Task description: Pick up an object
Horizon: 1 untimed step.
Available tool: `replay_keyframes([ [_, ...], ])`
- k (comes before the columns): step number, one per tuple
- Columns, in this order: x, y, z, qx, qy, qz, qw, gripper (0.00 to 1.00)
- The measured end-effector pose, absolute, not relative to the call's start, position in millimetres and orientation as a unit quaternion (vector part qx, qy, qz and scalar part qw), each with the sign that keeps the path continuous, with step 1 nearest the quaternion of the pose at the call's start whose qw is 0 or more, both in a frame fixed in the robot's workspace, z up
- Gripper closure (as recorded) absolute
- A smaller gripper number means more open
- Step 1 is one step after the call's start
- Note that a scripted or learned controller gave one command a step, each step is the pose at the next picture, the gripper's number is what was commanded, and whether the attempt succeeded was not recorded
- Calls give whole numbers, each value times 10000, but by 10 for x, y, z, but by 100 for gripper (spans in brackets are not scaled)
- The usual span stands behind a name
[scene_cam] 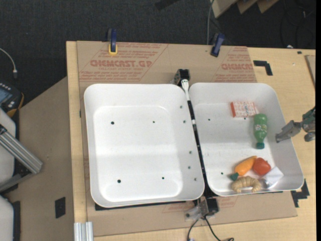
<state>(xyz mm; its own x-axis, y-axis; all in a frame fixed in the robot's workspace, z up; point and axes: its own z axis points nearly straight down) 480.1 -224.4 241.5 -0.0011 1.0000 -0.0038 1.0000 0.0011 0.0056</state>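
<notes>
The right bin (220,134) holds several small objects. A red-and-white packet (244,108) lies near its back. A green bottle (260,130) lies just in front of the packet. Near the front right corner sit an orange piece (245,165), a red piece (261,166) and a tan ginger-like piece (246,184). My gripper (288,132) reaches in at the right edge of the view, over the right bin's right rim, to the right of the green bottle and apart from it. Nothing shows between its fingers.
The left bin (138,144) stands beside the right one, with a black divider strip (193,129) between them. Both rest on a cardboard-covered bench (150,59) held by blue clamps (112,40) at the back edge.
</notes>
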Motion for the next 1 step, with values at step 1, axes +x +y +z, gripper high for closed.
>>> replay_keyframes([
  [1, 5319, -2201, 902, 7054, 7088, 13, -42, 0],
])
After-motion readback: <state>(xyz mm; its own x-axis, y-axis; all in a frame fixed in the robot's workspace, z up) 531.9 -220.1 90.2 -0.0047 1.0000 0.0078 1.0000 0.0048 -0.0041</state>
